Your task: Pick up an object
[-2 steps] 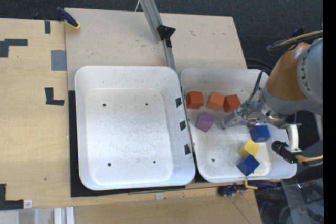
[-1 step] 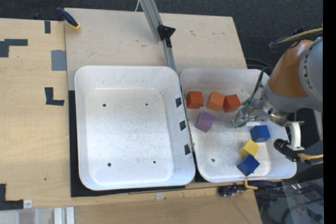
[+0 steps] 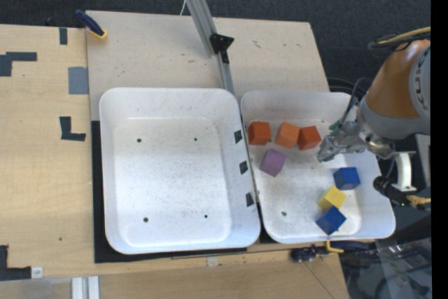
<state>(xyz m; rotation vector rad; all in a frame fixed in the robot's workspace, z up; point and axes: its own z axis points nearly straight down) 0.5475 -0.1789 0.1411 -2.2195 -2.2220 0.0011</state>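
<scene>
Red foam cube (image 3: 309,138), set last in a row of three in the right white plastic bin (image 3: 364,224), is shown just left of the two-finger gripper (image 3: 329,150), whose closure cannot be told.

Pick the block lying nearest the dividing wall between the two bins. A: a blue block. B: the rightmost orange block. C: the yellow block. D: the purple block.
D: the purple block sits closest to the right bin's left wall, left of every blue and yellow block.
</scene>
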